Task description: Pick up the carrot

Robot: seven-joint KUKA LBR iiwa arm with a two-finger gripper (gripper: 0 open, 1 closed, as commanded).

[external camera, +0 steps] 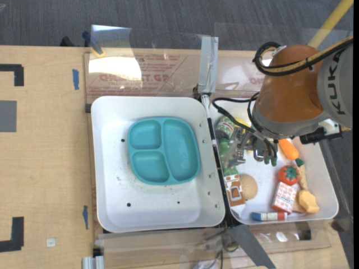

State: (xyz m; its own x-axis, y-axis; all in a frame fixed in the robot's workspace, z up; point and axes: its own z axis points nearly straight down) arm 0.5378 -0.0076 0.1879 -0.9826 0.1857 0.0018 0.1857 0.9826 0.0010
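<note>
Plywood bench top [39, 167] with black tape marks fills the left side. Next comes the left bin [112, 206], white and shallow, with a teal three-compartment plate [164, 150] lying flat near its middle. Beyond the divider sits the right bin [328, 203], crowded with small items: a green-labelled packet [225, 126] near the divider, a small printed box [234, 190] touching a tan round bun-like toy [248, 186], and a blue-capped marker [268, 216] by the front wall. Further right are a tomato toy [289, 174], a red-and-white carton [285, 198] just below it and a yellow toy [308, 201] beside that. The gripper [259, 148] hangs over the bin's upper middle under the orange wrist; whether it is parted or closed cannot be made out. The carrot [289, 149] lies just right of it, tilted, above the tomato toy.
</note>
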